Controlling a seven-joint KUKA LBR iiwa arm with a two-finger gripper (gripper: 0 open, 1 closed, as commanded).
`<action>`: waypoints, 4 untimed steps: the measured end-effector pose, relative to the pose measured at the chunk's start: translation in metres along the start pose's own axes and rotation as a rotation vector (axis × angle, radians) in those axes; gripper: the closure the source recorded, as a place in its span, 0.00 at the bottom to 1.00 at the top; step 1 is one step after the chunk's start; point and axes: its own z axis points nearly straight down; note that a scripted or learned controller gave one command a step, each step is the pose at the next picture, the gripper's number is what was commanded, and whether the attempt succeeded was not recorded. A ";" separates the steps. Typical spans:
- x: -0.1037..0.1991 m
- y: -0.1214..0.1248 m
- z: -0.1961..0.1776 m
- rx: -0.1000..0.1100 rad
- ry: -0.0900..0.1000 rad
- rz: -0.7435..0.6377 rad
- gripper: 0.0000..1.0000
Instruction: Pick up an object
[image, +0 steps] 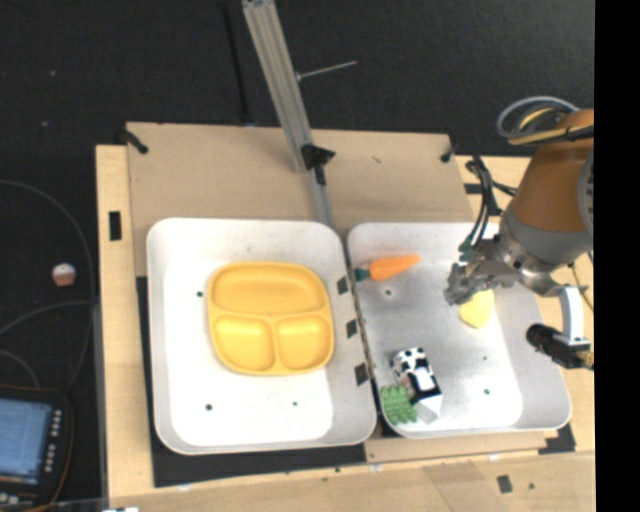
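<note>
Two smooth white bins (180, 400), glossy yellow compartment tray (270, 317), possibly plastic carrot (393, 266).

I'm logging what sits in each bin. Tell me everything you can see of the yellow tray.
The yellow tray is a rounded, glossy, plastic-looking dish with three compartments: one long one along the far side, two smaller ones along the near side. It lies flat, right way up, slightly rotated, near the middle of the left bin, resting on the bin's floor. Nothing lies in it and nothing else touches it.
</note>
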 end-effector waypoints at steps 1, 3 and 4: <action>0.052 0.017 -0.018 -0.004 0.003 -0.008 1.00; 0.152 0.043 -0.037 -0.003 0.004 -0.007 1.00; 0.198 0.042 -0.038 -0.002 0.004 -0.008 1.00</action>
